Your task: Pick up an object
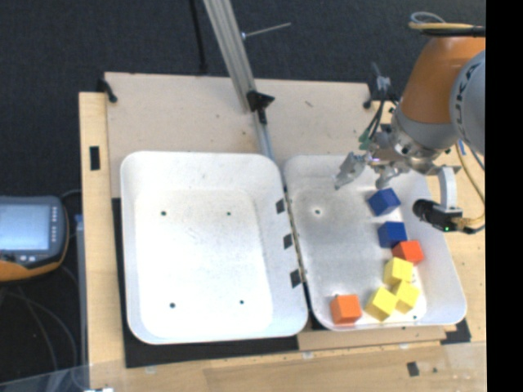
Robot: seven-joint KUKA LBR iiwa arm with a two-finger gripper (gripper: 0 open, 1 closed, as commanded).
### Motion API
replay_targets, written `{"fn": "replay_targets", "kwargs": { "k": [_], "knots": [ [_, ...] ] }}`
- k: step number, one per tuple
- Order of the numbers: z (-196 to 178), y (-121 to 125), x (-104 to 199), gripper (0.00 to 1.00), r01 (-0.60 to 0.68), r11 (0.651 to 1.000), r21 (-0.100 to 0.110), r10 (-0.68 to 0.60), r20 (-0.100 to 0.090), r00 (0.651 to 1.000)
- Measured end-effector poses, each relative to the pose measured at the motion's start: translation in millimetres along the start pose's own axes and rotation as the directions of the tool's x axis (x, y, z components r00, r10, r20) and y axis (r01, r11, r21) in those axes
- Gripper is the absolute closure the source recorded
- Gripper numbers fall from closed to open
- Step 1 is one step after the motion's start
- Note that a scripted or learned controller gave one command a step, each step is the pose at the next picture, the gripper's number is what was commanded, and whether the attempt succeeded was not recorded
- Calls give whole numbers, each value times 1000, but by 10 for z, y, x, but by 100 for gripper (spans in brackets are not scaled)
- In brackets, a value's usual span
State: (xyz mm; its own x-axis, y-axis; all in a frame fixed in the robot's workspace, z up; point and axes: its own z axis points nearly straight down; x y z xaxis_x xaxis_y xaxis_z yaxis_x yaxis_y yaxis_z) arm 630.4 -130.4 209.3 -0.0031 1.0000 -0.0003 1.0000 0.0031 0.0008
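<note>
1. No text, label, brand, number or sign can be read anywhere in the camera view.
2. The handheld screen unit (29, 231) at the left edge shows a pale lit display, but anything on it is too blurred to make out.

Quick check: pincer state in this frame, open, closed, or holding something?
Pincer: above the right bin; open or closed cannot be told; no block seen in it.
</note>
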Motion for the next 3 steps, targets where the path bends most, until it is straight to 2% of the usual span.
{"fn": "replay_targets", "kwargs": {
  "k": [1, 2, 3],
  "knots": [
    [1147, 154, -377, 0, -5, 1000, 0, 5, 3, 1000],
    [995, 170, -381, 100, -3, 1000, -6, 3, 5, 1000],
    [1123, 264, -245, 100, 0, 1000, -4, 0, 2, 1000]
  ]
}}
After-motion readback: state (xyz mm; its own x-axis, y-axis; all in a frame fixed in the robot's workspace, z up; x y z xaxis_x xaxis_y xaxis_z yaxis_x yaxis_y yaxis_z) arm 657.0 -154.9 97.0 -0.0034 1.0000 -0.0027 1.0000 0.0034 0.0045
